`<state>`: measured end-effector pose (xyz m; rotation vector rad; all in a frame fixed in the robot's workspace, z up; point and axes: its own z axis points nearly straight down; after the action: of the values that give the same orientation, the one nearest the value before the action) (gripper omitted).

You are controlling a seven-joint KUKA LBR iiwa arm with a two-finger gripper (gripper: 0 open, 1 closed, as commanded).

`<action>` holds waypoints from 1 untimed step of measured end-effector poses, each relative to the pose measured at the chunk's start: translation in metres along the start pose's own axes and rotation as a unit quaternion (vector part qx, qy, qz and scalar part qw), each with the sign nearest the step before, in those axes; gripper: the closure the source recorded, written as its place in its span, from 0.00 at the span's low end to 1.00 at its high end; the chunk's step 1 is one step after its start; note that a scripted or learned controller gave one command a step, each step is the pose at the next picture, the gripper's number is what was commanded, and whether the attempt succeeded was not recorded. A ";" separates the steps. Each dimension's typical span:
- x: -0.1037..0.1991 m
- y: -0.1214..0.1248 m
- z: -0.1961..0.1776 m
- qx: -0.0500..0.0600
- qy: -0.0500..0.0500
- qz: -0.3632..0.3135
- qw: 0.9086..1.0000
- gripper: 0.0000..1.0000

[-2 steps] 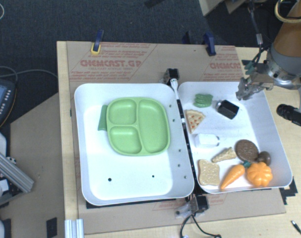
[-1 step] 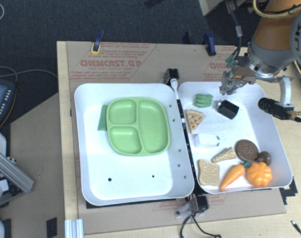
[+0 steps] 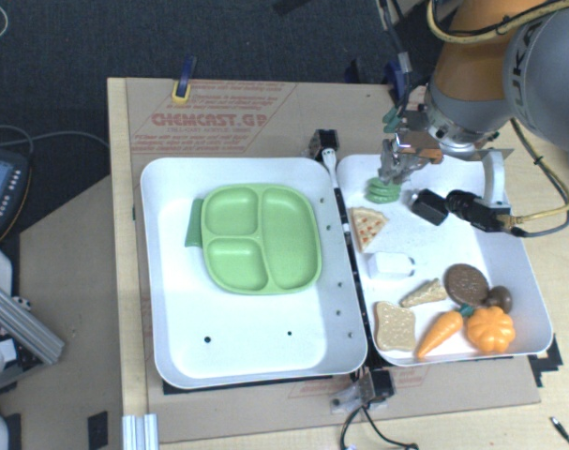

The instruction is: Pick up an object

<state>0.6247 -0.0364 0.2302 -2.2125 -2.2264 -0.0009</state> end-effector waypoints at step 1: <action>0.049 0.007 -0.003 -0.002 0.000 0.000 1.000 1.00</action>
<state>0.6315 0.0126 0.2333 -2.2154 -2.2287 -0.0047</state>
